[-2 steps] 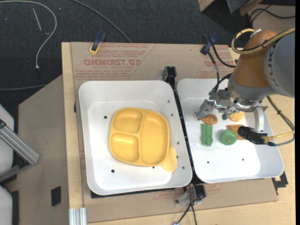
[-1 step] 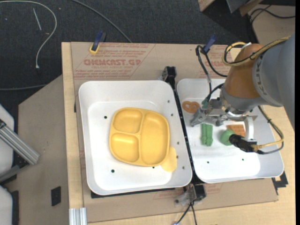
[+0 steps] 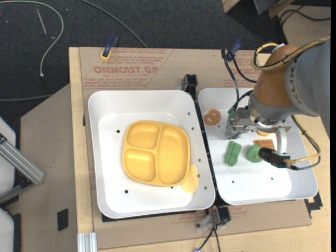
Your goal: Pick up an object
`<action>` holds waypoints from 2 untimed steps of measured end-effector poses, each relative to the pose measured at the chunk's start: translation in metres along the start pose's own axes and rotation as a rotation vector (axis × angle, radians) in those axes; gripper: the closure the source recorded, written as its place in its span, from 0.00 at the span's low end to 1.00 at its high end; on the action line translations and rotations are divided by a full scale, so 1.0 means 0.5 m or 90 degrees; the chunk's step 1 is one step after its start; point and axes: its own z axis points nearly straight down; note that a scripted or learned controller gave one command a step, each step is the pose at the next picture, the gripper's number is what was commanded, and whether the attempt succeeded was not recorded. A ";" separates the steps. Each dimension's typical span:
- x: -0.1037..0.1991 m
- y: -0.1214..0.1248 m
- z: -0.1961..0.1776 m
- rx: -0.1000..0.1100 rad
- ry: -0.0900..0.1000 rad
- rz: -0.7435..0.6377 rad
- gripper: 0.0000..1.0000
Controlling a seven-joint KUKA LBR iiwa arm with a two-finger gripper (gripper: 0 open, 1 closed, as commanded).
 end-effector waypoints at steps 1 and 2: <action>0.009 -0.009 -0.090 -0.002 -0.001 -0.001 1.00; 0.003 0.012 -0.205 -0.003 -0.001 -0.001 1.00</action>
